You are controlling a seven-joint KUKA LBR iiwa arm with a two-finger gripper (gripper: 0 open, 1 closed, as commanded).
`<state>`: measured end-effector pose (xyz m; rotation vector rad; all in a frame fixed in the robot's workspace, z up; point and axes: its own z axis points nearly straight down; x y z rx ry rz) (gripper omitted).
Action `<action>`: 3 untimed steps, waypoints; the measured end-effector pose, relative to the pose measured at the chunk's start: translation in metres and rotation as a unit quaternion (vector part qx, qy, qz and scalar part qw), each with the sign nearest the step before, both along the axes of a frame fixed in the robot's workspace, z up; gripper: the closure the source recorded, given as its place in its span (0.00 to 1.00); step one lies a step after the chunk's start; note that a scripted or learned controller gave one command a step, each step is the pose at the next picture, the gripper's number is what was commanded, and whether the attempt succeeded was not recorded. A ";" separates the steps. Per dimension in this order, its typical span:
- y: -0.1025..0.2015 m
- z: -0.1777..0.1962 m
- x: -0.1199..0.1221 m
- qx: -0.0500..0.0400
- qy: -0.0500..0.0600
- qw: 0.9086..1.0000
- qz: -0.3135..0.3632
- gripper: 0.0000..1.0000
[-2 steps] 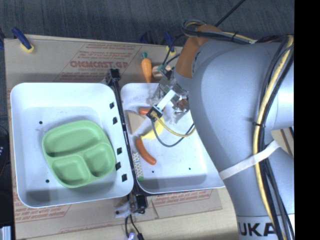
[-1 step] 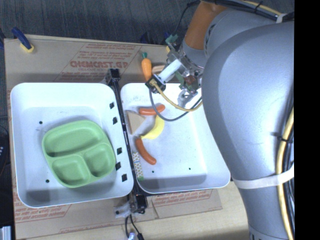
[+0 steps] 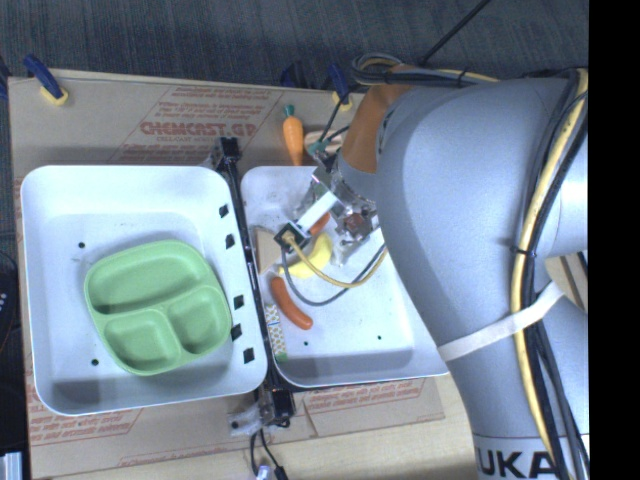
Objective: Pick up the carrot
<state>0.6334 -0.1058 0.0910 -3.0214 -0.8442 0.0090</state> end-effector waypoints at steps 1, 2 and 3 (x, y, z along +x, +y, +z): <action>0.020 0.132 0.006 0.000 -0.002 0.998 -0.070 0.00; 0.013 0.007 0.012 -0.002 -0.003 0.995 -0.099 0.00; 0.063 0.114 0.009 -0.001 -0.002 0.986 -0.168 0.00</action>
